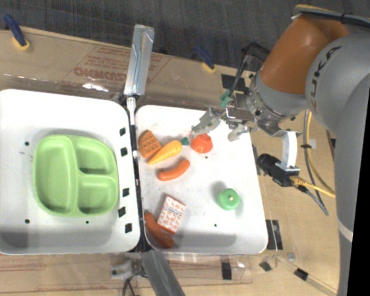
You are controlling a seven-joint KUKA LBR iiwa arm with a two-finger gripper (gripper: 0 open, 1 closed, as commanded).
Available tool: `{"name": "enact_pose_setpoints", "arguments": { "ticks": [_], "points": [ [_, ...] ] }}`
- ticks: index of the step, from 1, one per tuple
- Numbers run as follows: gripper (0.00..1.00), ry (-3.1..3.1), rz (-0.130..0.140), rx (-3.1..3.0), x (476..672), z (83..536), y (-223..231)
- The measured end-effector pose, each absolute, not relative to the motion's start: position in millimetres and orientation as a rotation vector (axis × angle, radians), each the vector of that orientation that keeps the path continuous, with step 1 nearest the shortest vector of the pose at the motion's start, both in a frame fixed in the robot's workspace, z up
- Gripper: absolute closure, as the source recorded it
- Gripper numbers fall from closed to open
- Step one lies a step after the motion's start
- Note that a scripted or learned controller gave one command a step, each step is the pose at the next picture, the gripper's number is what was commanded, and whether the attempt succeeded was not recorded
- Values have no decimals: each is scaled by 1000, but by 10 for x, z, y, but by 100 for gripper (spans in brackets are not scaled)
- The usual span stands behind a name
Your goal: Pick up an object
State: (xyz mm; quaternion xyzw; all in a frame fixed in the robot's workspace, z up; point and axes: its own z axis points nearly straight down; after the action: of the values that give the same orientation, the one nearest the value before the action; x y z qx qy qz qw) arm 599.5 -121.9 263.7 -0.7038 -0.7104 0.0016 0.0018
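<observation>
Gripper (222, 124) position: over the upper edge of the right bin (254, 185), right of centre frame, carried by the grey arm (342, 76) that enters from the upper right with its orange band above the wrist. Fingers (206, 122) stand apart, one reaching down-left and the other to the right, with nothing between them. Tomato (202, 143), red-orange with a green stalk end, lies on the bin floor just below the finger tips and slightly left of the gap; whether a tip touches it cannot be settled from this angle, though it appears just clear. Carrot (165, 152) lies tilted to the lower left of the tomato, touching a brown waffle-like piece (148, 144) near the divider between the bins. Sausage (174, 169) lies just below the carrot. Green round item (229, 198) sits alone toward the right side of the bin, well apart from the pincer. Small printed carton (172, 214) lies near the bin's lower edge, resting beside a second sausage (158, 231) at the lower left corner. Left bin (2, 176) holds a green compartment tray (75, 175) at its centre.
</observation>
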Motion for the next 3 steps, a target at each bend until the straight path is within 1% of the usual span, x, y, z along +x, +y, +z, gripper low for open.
{"name": "enact_pose_setpoints", "arguments": {
  "ticks": [1, 2, 3],
  "points": [
    [0, -2247, 9, -2186, 5626, 1224, -999],
    [0, -2338, 3, -2094, 6143, 909, -1264],
    [100, -2342, 3, -2090, 6149, 1015, -1263]
  ]
}}
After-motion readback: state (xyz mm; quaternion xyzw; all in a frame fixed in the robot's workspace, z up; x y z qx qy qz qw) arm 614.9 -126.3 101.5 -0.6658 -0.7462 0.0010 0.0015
